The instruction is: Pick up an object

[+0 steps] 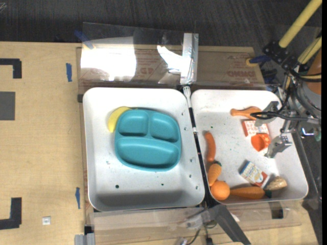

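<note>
The tool (pixel 278 146) hangs over the right bin's (pixel 225 102) right edge; whether it grips anything cannot be told. Just beside it lies an orange cup (pixel 259 142), perhaps touching. A teal tray (pixel 148 138) fills the left bin (pixel 97 152).

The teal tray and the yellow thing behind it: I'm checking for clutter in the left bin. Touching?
Touching. In the camera view the teal tray overlaps the yellow object, with no white bin floor between them.
</note>
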`<state>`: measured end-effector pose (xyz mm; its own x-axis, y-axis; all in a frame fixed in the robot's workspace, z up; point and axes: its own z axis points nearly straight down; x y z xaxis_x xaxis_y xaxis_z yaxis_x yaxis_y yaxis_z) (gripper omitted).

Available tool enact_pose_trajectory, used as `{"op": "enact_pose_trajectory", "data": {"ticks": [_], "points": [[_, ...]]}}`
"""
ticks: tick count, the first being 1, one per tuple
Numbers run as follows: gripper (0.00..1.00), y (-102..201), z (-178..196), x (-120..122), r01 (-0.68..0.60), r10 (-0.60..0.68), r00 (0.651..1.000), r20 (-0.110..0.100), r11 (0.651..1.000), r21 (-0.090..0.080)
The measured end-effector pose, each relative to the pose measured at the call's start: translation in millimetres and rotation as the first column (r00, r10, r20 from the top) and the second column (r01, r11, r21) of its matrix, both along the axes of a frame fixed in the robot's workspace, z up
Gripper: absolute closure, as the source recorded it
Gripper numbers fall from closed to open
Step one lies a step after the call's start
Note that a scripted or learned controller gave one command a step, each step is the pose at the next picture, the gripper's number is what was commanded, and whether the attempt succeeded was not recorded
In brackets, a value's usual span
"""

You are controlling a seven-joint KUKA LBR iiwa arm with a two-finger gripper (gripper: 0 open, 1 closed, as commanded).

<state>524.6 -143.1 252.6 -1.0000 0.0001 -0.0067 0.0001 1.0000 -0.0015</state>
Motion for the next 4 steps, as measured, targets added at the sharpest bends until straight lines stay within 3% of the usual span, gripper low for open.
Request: {"op": "enact_pose_trajectory", "data": {"ticks": [1, 2, 3, 4], "points": [[0.0, -26, -150, -7, 0.045, -0.045, 0.999, 0.011, 0.999, -0.002], [0.0, -5, -152, 77, -0.089, 0.089, 0.996, 0.003, 0.996, 0.001], [0.0, -45, -165, 79, -0.023, 0.023, 1.0, 0.006, 1.0, -0.001], [0.0, -14, -164, 13, 0.151, -0.151, 0.988, 0.005, 0.989, 0.002]]}}
